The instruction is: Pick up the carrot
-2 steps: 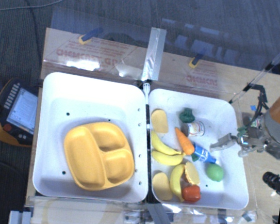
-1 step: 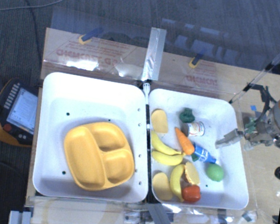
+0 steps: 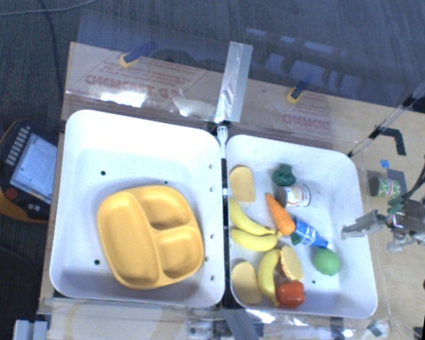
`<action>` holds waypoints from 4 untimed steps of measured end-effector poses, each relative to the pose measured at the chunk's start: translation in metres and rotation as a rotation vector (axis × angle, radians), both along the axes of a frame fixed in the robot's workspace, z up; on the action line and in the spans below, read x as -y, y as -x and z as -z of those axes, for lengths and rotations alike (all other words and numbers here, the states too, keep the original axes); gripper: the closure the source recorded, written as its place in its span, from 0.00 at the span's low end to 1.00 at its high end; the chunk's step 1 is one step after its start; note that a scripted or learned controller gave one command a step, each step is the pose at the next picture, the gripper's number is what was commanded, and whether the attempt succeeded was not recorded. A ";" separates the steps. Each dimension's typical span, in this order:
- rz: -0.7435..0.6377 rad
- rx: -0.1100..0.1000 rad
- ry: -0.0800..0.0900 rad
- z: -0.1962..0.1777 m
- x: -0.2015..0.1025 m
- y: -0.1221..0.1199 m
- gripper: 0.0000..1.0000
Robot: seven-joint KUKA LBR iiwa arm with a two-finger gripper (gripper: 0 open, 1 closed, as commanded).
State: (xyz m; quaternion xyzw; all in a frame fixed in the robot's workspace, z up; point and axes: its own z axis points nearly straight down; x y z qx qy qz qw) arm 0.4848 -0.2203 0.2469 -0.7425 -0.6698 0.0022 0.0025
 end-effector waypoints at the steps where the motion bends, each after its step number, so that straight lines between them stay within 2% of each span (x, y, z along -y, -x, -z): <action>1: -0.282 0.002 -0.002 0.060 -0.019 0.000 0.00; 2: 0.137 -0.002 0.000 0.106 -0.072 -0.063 0.00; 3: 0.261 0.021 0.009 0.158 -0.091 -0.081 0.00; 4: 0.258 0.015 0.007 0.152 -0.092 -0.081 1.00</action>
